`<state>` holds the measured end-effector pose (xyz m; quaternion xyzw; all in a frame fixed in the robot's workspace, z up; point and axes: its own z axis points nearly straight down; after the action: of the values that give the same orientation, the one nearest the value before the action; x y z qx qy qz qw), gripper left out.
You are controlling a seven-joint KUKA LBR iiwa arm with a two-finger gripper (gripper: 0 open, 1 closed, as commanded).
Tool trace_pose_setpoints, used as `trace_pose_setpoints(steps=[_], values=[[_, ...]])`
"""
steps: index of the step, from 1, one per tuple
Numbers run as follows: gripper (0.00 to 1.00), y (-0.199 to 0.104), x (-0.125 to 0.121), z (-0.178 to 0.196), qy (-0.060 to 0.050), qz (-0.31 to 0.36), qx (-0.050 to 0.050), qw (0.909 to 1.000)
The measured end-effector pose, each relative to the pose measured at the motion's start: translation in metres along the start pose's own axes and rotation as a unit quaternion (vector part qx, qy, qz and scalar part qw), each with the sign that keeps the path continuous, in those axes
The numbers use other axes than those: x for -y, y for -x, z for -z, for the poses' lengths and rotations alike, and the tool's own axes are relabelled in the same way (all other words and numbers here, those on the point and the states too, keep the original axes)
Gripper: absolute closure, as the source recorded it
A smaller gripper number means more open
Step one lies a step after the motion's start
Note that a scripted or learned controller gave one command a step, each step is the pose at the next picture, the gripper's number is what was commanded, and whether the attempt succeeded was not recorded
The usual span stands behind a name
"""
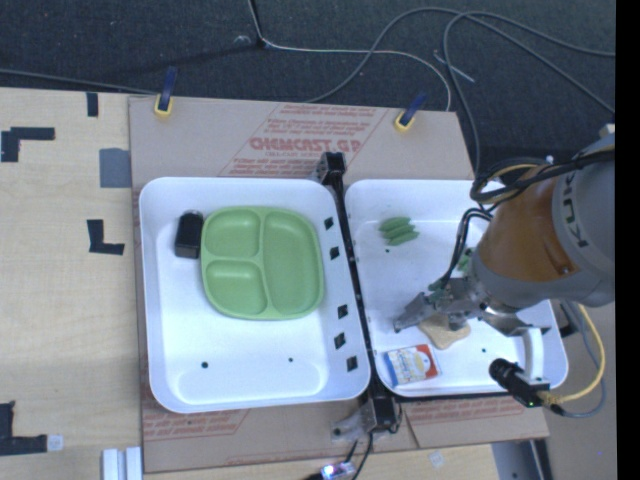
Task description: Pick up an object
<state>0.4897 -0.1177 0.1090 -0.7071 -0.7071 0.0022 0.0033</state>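
The gripper (420, 313) is seen low in the right bin (440, 200), and whether it is released or clenched cannot be told from this slant. A tan flat object (449, 334) lies just beside it, perhaps touching the fingers, toward the near wall of the right bin. A small printed packet (411, 365) is placed near the tan flat object, closer to the near edge. A green pod-like item (398, 231) lies well apart from the gripper, toward the far wall.

Two white bins are set side by side on a brown cardboard sheet (300, 138) on a light wooden bench (60, 298). In the left bin (240, 388) one green divided plate (264, 262) and one black block (188, 235) are counted, the block touching the plate's left rim.
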Motion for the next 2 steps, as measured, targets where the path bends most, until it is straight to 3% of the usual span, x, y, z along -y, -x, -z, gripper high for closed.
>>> trace_pose_setpoints(steps=[1, 2], values=[[1.00, -0.001, -0.001, 0.012, 0.002, 0.001, 0.000, 1.0000], [1.00, -0.009, 0.004, 0.068, 0.005, 0.001, 0.001, 1.0000]])
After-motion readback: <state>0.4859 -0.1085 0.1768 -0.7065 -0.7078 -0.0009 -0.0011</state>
